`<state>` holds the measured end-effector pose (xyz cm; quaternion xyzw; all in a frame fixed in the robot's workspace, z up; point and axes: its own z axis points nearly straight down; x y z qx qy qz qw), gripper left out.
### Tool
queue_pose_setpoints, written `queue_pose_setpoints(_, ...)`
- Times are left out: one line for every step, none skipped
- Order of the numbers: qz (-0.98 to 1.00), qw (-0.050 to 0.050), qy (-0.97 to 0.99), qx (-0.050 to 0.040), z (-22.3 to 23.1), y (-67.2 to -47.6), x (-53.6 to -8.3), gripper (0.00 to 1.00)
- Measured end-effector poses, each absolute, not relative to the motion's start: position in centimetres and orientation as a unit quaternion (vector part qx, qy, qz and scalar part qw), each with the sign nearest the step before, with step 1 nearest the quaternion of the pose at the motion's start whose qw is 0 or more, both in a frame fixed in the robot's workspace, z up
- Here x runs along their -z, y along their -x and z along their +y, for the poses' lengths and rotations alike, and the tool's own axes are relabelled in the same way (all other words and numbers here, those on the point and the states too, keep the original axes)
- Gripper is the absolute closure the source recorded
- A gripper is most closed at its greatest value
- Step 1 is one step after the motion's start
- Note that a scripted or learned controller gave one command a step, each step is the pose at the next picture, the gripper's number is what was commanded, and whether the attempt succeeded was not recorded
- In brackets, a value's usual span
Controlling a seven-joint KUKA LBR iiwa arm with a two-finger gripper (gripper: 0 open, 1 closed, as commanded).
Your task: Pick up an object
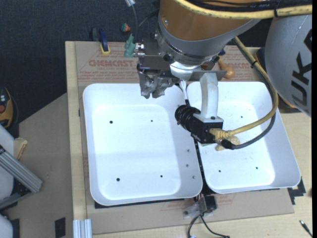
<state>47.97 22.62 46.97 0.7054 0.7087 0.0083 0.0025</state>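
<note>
Your one arm (218, 19) over the desk (79, 133), two white bins (133, 152), jaws (154, 89) at left bin's far edge, whether they're parted you can't tell.

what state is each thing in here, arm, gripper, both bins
arm: reaching in from the right, hanging over the far edge of the bins
gripper: above the far rim of the left bin, nothing seen between its fingers
left bin: flat on the bench, bare white floor showing
right bin: flat on the bench beside the left one, partly covered by a black cable fitting
</note>
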Motion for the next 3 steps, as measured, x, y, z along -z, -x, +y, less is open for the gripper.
queue_pose_setpoints(0.707, -0.002, -0.708, 0.0062, 22.4, -47.8, -35.3, 1.00)
queue_pose_setpoints(0.707, -0.002, -0.707, 0.0036, 22.4, -47.8, -31.5, 1.00)
queue_pose_setpoints(0.708, 0.003, -0.706, -0.0101, 22.4, -48.0, -50.3, 1.00)
